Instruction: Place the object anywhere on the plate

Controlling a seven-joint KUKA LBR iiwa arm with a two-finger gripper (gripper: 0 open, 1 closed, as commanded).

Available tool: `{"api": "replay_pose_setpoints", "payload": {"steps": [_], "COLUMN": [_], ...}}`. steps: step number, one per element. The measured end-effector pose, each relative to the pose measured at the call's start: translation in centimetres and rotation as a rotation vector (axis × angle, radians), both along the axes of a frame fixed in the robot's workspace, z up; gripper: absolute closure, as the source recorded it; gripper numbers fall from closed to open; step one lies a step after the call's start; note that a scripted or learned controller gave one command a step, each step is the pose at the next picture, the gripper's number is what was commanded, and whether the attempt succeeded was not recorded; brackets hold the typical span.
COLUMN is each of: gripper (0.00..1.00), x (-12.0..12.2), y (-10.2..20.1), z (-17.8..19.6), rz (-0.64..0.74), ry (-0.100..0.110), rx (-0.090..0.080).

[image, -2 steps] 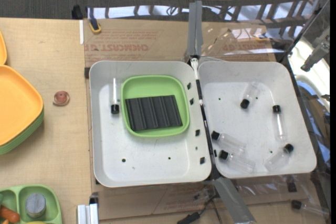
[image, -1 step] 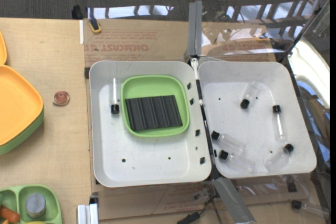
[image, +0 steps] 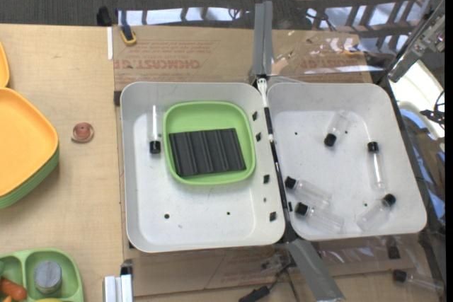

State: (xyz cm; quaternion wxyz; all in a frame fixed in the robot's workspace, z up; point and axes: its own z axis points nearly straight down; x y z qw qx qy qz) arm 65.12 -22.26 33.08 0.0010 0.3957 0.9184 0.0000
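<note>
A green square plate (image: 207, 109) sits in the upper middle of the left bin (image: 198, 233). A dark grey ribbed slab (image: 207, 151) lies flat on it and covers most of its floor. Just left of the plate, on the bin floor, lies a clear vial with a black cap (image: 154, 129), cap toward the front. The right bin (image: 311, 102) holds several more clear black-capped vials, among them one near the back (image: 338, 129), one along the right side (image: 376, 163) and one near the divider (image: 306, 189).
Stacked orange plates (image: 21, 145) lie at the bench's left edge, with a small red disc (image: 83, 131) beside them. A green divided tray (image: 35, 279) sits at the bottom left. Cardboard (image: 184, 60) lies behind the bins, and a metal frame (image: 396, 25) stands at the back right.
</note>
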Motion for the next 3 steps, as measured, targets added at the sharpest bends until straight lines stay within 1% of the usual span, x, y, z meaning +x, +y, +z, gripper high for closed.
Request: {"api": "replay_pose_setpoints", "payload": {"steps": [1,2,3], "gripper": [0.00,0.00,0.00], "x": [0.4,0.3,0.8], "y": [0.0,0.7,0.0], "z": [-2.4,-6.8,-0.2], "rz": [-0.040,-0.143,-0.189], "ry": [0.001,0.001,-0.001], "rx": [0.000,0.000,-0.001]}}
